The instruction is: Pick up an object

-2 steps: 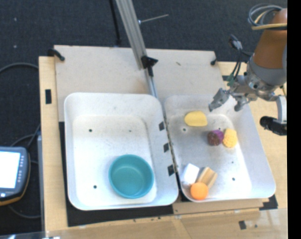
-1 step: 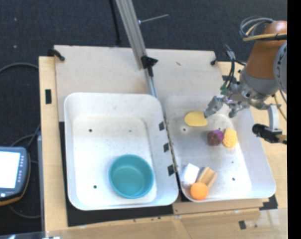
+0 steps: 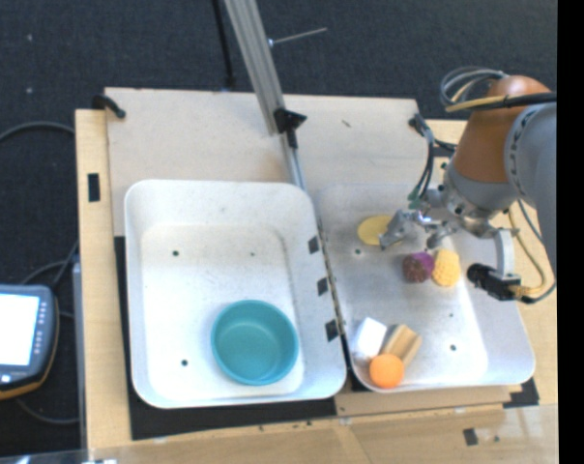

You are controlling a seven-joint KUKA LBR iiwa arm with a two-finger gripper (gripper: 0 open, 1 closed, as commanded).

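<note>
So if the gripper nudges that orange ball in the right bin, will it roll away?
Probably not far: the orange ball looks round, so it should roll easily, but it sits in the bin's corner against a tan block, which likely limits it.

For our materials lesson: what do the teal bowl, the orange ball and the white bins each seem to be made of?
Teal bowl: probably plastic, with an even colour and a smooth, slightly matte surface. Orange ball: possibly plastic or rubber; uniform bright colour, but too small to tell its texture. White bins: likely moulded plastic, judging by the rounded corners and the dull, speckled finish.
</note>
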